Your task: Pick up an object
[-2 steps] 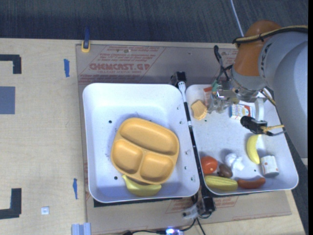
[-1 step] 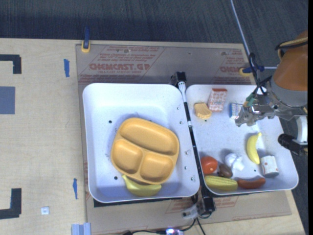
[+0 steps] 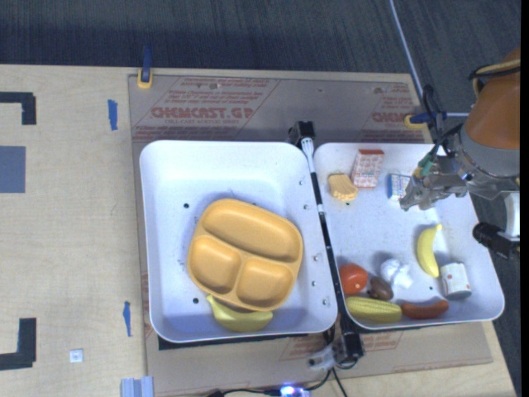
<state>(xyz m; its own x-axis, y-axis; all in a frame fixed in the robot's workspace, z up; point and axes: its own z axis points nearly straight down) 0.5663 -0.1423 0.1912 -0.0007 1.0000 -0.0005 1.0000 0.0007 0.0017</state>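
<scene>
Gripper [image 3: 420, 190] low over right bin [image 3: 488, 304], far side, just beside small blue-white packet [image 3: 397, 185]. Fingers: can't tell if apart or together, nothing visibly between them. In same bin: red-white carton [image 3: 367, 168] and yellow chunk [image 3: 342, 187] at far left, banana [image 3: 426, 251] mid-right, white cylinder [image 3: 454, 279] next to it, tomato [image 3: 353, 279], corn cob [image 3: 373, 308] and red chilli [image 3: 424, 308] along near wall. Left bin [image 3: 165, 180]: yellow divided tray [image 3: 244, 253] upside down over a yellow item [image 3: 240, 317]. All on worktop [image 3: 66, 246].
</scene>
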